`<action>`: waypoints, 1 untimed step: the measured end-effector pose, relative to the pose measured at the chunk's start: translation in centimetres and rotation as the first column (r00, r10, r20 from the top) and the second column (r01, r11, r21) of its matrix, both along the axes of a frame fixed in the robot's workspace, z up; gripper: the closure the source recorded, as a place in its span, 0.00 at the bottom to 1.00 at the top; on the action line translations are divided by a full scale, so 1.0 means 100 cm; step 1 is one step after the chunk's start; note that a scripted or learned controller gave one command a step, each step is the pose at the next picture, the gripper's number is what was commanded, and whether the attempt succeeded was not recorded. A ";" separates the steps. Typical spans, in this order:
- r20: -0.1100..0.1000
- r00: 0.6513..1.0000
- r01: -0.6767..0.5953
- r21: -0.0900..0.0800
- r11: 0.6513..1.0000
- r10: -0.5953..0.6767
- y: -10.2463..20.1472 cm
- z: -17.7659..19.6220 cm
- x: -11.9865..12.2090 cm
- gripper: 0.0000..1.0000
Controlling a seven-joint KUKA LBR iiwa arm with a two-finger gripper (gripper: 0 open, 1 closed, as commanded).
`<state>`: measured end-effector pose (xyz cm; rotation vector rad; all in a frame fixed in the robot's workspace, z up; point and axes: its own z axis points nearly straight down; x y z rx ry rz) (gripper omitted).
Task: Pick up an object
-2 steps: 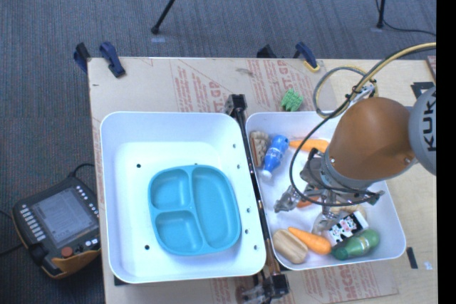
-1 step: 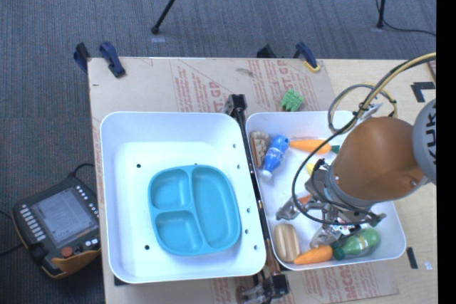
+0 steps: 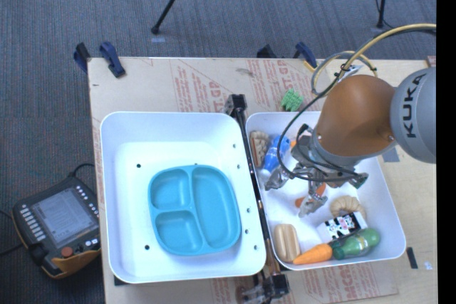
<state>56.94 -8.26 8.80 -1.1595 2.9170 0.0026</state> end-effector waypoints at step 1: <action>0.002 0.985 0.172 0.001 0.985 -0.172 0.046 0.101 0.065 0.00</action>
